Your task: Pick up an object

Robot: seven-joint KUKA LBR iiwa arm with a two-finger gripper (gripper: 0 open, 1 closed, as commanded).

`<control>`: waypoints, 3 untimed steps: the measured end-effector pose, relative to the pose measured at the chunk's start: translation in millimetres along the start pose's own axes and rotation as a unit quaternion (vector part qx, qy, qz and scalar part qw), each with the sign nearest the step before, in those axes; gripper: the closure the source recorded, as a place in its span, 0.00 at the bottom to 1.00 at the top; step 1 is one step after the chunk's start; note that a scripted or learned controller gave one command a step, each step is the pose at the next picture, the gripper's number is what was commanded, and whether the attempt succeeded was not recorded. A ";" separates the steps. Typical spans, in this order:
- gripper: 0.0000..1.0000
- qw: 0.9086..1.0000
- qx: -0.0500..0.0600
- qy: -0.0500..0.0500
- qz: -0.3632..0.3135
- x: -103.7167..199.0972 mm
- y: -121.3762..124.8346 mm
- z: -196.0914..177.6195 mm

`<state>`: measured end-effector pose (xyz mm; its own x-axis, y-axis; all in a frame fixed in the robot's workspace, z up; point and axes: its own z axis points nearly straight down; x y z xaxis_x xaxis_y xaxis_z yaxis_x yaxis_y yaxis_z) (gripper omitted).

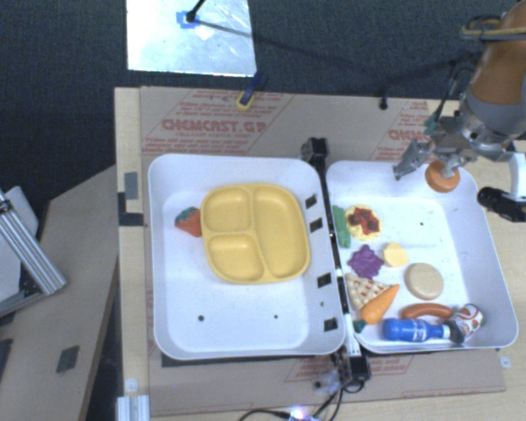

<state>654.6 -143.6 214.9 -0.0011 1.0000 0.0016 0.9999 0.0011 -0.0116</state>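
My gripper [440, 167] hangs over the far rim of the right bin [495, 261], at the upper right. A round orange toy fruit [442, 179] sits between its fingers, overlapping the rim as if lifted off the floor. The right bin's floor holds several toy foods: a green pod [339, 223], a yellow and red piece [363, 222], purple grapes [366, 260], a small yellow piece [395, 254], a tan bun [423, 280], a pizza slice [359, 286], a carrot [379, 304], a sausage [427, 310] and a blue bottle [414, 330].
The left bin [171, 305] holds a yellow divided plate [252, 233] with a strawberry [189, 222] at its left edge. A black hinge strip [326, 244] runs between the bins. A shiny sheet [191, 24] lies beyond the bench.
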 end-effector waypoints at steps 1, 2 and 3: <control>0.00 1.000 -0.007 -0.001 -0.001 0.1 2.5 -8.8; 0.00 1.000 -0.004 -0.001 0.000 0.4 -4.7 50.6; 0.00 1.000 -0.005 -0.001 0.000 -7.0 2.0 105.8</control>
<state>655.3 -150.4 109.0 -0.0013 1.0000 -0.0004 1.0000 0.0013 -0.0014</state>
